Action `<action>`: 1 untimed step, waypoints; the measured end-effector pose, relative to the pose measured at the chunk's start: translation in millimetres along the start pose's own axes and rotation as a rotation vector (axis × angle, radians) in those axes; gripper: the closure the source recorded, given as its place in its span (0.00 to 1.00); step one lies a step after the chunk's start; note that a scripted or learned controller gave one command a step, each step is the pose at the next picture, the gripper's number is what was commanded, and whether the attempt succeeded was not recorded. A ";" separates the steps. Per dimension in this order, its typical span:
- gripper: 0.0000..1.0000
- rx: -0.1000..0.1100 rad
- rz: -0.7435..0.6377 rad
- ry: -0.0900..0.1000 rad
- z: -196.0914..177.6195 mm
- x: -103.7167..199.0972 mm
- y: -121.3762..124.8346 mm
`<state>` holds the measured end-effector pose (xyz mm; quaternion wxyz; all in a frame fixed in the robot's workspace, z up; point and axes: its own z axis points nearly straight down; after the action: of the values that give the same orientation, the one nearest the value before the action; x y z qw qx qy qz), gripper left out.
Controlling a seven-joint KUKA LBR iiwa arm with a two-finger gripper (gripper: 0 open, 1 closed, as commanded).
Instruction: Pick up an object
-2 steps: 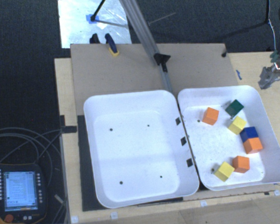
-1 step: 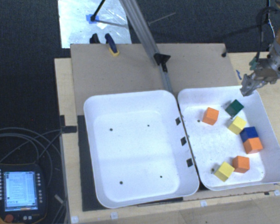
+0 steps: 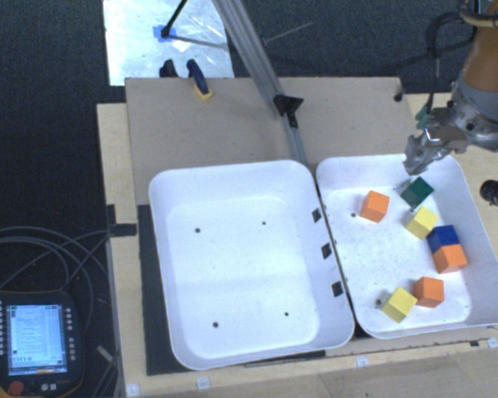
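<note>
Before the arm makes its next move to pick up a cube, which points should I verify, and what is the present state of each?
1. Cubes within reach in the right white bin: ok.
2. Gripper above that bin's far edge, near the dark green cube: ok.
3. Green cube apart from the small orange cube: ok.
4. Green cube apart from the pale yellow cube: not ok, they are close, perhaps touching.
5. Fingers open enough: cannot tell.
6. Gripper carries nothing: cannot tell.
</note>
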<state>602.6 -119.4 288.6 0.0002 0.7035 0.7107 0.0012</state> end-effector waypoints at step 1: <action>1.00 0.001 0.000 0.000 -1.1 48.2 -6.5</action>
<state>595.6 -71.3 289.7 -0.0001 0.7035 0.7107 0.0011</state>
